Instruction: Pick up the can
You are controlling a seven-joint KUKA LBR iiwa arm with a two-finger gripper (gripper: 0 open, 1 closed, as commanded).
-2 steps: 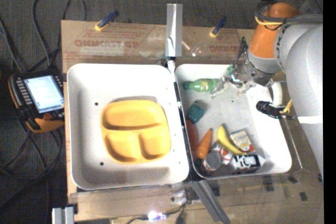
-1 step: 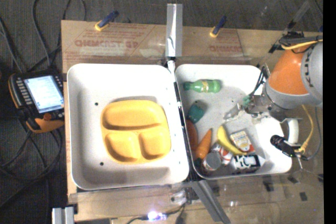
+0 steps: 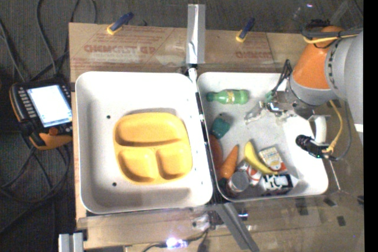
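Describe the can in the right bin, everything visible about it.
The can is a small metal-looking cylinder with a dull grey top turned toward the camera. It sits near the front edge of the right bin, crowded among other items: the carrot lies against its upper left and the banana is just to its right. Any label is too small to read.

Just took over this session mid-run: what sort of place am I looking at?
Probably a robotics lab bench set up for bin picking: two white bins side by side, cardboard backing held by clamps, loose cables on carpet, and a teach pendant at the left.
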